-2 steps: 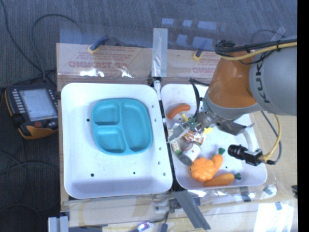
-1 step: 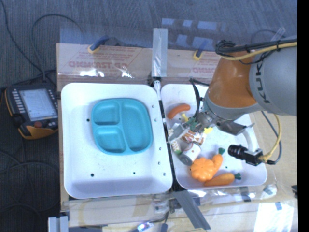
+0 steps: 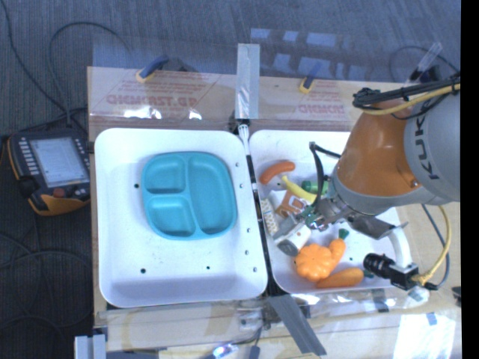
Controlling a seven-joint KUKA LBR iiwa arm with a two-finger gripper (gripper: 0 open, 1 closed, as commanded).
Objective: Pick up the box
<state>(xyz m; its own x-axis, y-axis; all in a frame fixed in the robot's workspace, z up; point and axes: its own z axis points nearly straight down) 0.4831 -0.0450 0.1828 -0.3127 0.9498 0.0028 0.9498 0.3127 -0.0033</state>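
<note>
A small brown and white box (image 3: 284,207) lies in the right bin (image 3: 397,249), near its left wall, among toy food. My gripper (image 3: 317,215) hangs low over the bin's middle, just right of the box, under the orange wrist band (image 3: 374,163). The arm's body hides much of the gripper. I see nothing clearly held in it.
Around the box lie an orange sausage (image 3: 276,170), a yellow banana (image 3: 296,189), a white cylinder (image 3: 295,238), an orange pumpkin (image 3: 314,260) and a carrot (image 3: 340,277). The left bin (image 3: 120,275) holds a blue divided plate (image 3: 187,194). A pendant (image 3: 49,167) lies off the bench at left.
</note>
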